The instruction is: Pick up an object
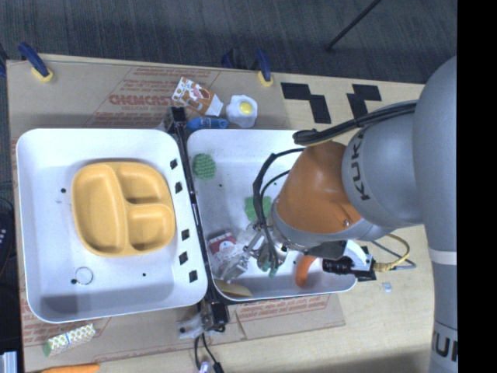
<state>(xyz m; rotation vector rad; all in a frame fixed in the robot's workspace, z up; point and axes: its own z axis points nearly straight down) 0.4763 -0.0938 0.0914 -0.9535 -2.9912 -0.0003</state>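
Spanning a cardboard-covered bench [155,92], two white bins [46,208] above dark carpet [155,14].

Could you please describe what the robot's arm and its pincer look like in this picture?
The arm is bulky and rounded, with smooth grey shells bearing dark KUKA lettering and a glossy orange band above the wrist. Black cables loop along that band, and thinner yellow wires trail near its lower side. The pincer is a small assembly of bare metal parts with black fittings.
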